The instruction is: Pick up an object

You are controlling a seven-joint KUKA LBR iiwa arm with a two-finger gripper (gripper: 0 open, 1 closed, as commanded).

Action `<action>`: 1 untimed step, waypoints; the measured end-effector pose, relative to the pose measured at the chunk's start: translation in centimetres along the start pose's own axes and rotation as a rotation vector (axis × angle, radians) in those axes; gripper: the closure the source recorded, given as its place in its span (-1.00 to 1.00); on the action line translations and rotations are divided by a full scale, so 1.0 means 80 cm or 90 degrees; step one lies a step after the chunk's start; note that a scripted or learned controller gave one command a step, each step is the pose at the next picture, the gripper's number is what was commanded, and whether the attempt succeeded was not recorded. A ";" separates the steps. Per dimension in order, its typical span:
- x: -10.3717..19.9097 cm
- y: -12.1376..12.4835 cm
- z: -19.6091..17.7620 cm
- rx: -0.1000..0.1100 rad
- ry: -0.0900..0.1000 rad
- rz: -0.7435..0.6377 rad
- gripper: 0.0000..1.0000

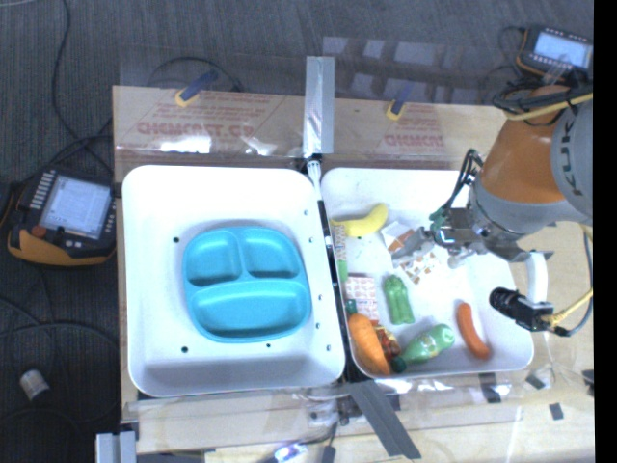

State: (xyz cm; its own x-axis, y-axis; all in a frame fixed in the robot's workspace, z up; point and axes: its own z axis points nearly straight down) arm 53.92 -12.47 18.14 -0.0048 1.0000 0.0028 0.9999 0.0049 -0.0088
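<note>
Arm [530,167] low over right bin [501,355], gripper [436,236] beside banana [364,222]

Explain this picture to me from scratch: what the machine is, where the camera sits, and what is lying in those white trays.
One camera looks down at a slant on a bench. The grey and orange robot arm reaches in from the right; its gripper hangs over the right bin, and whether it holds anything cannot be told. The left bin holds a blue divided plate. The right bin holds toy food: a banana, a green piece, a carrot, a green bottle-like item, a sausage, plus small printed packets.
</note>
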 end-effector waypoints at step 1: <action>-0.039 0.035 0.115 -0.015 -0.006 0.031 -1.00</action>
State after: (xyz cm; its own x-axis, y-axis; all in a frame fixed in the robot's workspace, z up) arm 56.65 -15.59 8.88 0.0434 0.9990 -0.0060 0.9990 -0.0433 0.0142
